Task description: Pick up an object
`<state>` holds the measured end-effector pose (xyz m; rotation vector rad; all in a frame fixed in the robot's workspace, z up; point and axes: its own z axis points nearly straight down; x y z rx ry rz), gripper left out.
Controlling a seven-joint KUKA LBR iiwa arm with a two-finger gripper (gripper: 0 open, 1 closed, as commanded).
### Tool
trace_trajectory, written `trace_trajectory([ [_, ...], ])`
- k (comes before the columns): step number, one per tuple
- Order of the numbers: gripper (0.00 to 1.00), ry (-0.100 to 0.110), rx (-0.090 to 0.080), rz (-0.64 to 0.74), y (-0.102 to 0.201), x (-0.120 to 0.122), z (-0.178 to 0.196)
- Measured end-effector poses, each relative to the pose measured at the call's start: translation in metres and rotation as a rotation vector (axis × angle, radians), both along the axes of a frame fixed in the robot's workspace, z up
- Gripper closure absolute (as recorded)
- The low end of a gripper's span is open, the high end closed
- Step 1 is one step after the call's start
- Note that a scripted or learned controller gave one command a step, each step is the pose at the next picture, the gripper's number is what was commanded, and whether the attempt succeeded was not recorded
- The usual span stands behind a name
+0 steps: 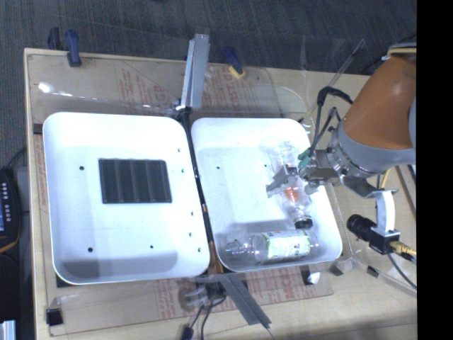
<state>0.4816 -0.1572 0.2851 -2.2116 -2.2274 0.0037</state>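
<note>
From the camera above, the grey arm (379,115) with its orange band reached in from the right, and its end effector (289,181) sat low over the right-hand bin (226,190), near that bin's right wall. Whether its fingers were spread or pressed together could not be told, because the metal parts blurred into the clear plastic around them. Directly at the end effector lay a small transparent bottle (296,193) with a dark cap and a reddish patch inside; it looked to be touching or just under the fingers, but no grip on it could be made out. A second crumpled piece of clear plastic (280,153) rested just beyond the end effector, toward the far edge of the bin. Nearer the camera than the end effector, along the bin's front wall, a larger clear bottle with a pale label (272,247) lay on its side, apart from the fingers. Well to the left of the end effector, the other white bin (71,218) held a dark ribbed rectangular panel (134,180) lying flat near its middle. Both bins sat side by side on the wooden surface (127,73), with blue clamps (71,47) at its far edge.
</note>
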Motion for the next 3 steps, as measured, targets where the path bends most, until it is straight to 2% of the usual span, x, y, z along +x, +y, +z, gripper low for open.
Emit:
trace_trajectory([
  [1,0.00,0.001,-0.001,-0.013,-0.053,0.059,-0.083],
  [2,1.00,0.001,-0.001,-0.010,-0.053,0.059,-0.073],
  [3,0.00,0.001,-0.002,-0.009,-0.053,0.059,-0.073],
])
